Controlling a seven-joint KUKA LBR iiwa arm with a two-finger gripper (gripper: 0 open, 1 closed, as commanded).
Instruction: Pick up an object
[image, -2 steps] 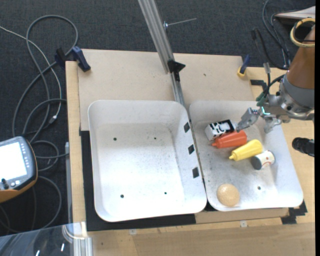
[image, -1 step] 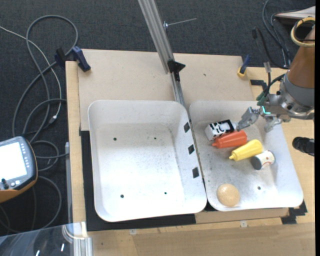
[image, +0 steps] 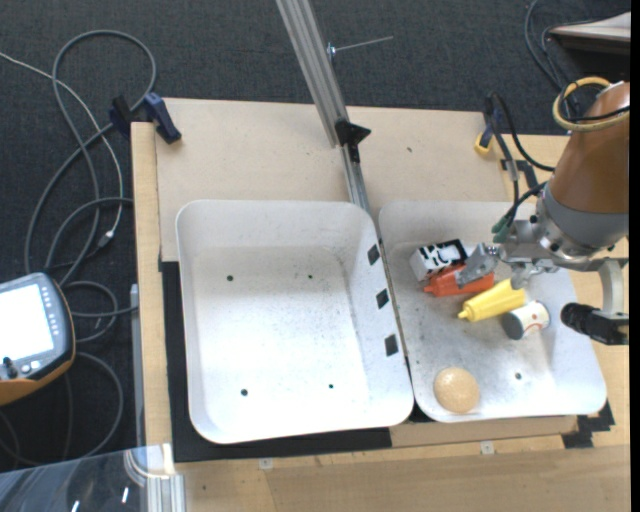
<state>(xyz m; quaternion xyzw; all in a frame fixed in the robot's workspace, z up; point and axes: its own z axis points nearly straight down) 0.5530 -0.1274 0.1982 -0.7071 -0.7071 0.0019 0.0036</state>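
I'm leaning in from the right over the right bin (image: 590, 385), my gripper (image: 487, 262) low at the cluster near the bin's upper middle. Whether it is spread or pinched I cannot tell from here. Just beside it lies an orange object (image: 445, 282), with a black-and-white packet (image: 438, 257) touching its upper left side. A yellow bottle (image: 492, 302) lies tilted just below, and a small white cylinder (image: 525, 320) sits at its right end. A tan ball (image: 457, 389) rests apart near the front rim. The left bin (image: 200, 300) sits alongside on the desk (image: 250, 150).
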